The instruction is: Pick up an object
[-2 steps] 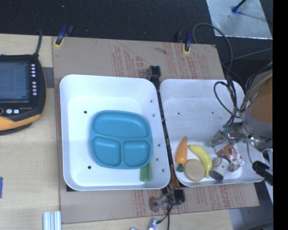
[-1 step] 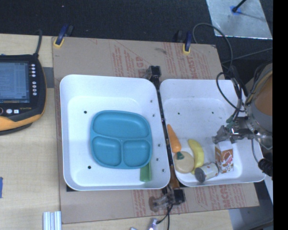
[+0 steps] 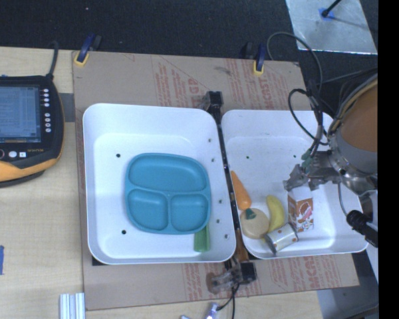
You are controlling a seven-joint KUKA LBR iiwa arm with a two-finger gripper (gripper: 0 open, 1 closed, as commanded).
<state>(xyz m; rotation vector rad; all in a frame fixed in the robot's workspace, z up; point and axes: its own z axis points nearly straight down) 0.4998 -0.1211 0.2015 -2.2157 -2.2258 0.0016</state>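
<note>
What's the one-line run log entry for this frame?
arm: over right bin | gripper: above carton, no contact seen | nearby: banana, carrot | left bin: blue tray | pick: not yet done

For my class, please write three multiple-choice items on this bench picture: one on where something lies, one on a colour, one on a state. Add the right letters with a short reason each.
1. Where does the blue divided plastic plate lie?
A. in the left white bin
B. in the right white bin
C. on the cardboard sheet outside the bins

2. What colour is the curved toy banana in the right white bin?
A. red
B. yellow
C. purple

3. How does the orange toy carrot stand in relation to the pincer?
A. clamped in the pincer
B. hanging above the bench
C. lying on the bin floor, apart from the pincer

Answers:
1 A, the plate rests on the floor of the left white bin.
2 B, the banana is plainly yellow.
3 C, the carrot lies by the bin's left wall, with bare floor between it and the pincer.
</note>
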